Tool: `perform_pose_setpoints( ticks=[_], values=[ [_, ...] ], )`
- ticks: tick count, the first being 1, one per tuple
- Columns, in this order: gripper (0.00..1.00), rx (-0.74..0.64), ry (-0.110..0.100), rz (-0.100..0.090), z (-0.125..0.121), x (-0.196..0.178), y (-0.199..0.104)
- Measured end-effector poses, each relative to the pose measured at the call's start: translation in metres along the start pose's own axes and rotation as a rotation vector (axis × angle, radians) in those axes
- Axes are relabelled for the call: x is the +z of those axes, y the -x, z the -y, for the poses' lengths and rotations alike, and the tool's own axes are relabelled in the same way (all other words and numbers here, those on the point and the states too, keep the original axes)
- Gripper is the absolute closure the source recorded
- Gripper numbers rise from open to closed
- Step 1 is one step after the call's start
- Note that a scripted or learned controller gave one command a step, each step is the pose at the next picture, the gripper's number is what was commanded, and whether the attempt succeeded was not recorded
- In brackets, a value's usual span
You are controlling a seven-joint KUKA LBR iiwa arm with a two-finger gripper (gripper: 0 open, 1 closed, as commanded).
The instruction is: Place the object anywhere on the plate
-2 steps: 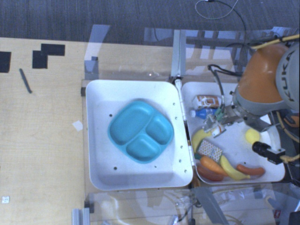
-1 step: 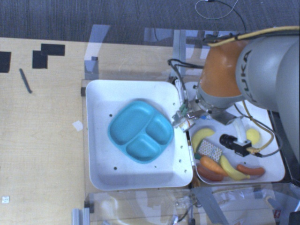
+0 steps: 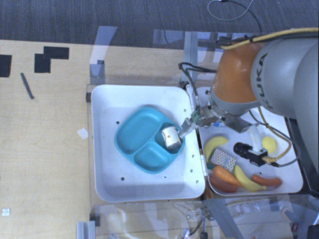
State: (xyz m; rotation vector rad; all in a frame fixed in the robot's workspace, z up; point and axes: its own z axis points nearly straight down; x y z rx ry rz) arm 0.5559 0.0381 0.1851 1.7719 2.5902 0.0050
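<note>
- You are looking down at two white bins, and the left bin point(image 3: 107, 183) is holding a blue plate point(image 3: 137, 133) with three sections.
- A small white cup-like thing point(image 3: 171, 137) with a bit of tan on it is lying on the right edge of the plate, tipped on its side.
- The gripper point(image 3: 187, 126) is reaching in from the right and is sitting right next to that small cup.
- You cannot tell how wide the claw is standing, because it is small and blurry here, and you cannot tell if it is gripping the cup or just touching it.
- The cup is looking small and light, so you are probably not needing much squeeze.
- It is looking hard and smooth, so it may be slipping or rolling when you are letting go.
- You are best taking it across its round sides, near the middle.
- The right bin point(image 3: 294, 183) is holding play food: bananas point(image 3: 244, 179), a carrot point(image 3: 223, 175), a lemon point(image 3: 269, 144) and a sponge-like block point(image 3: 222, 158).
</note>
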Motion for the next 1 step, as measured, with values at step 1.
perform_pose_setpoints(
  ticks=[1],
  values=[
    [0.00, 0.238, 0.000, 0.000, -0.0130, -0.0137, 0.0180]
  ],
)
